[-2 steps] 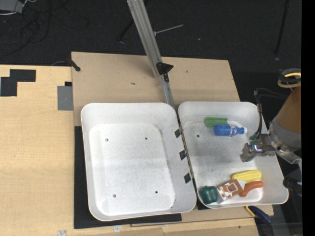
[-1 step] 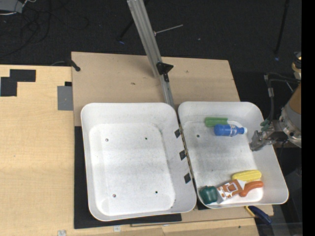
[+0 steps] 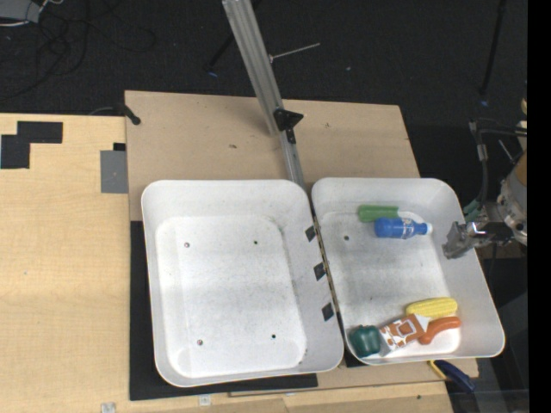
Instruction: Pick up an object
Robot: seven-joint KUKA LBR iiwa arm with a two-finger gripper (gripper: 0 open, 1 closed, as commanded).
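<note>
Camera view | we find the grey two-finger gripper (image 3: pixel 456 239) at the right rim of the right shallow white plastic bin (image 3: pixel 379 278), finger state we cannot tell | blue plastic bottle (image 3: pixel 399 228) beside green cylinder (image 3: pixel 377 212) | yellow corn cob (image 3: pixel 432 307), orange-white tool (image 3: pixel 417 329), teal cup (image 3: pixel 367 342) near front corner

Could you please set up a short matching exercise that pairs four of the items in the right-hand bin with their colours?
Things:
1. bottle
2. corn cob
3. cylinder lying at the bin's far side
4. cup in the near corner

Colours:
A. yellow
B. dark teal
C. blue
D. green

Pairs: 1-C, 2-A, 3-D, 4-B. All four lie in the right bin.
</note>
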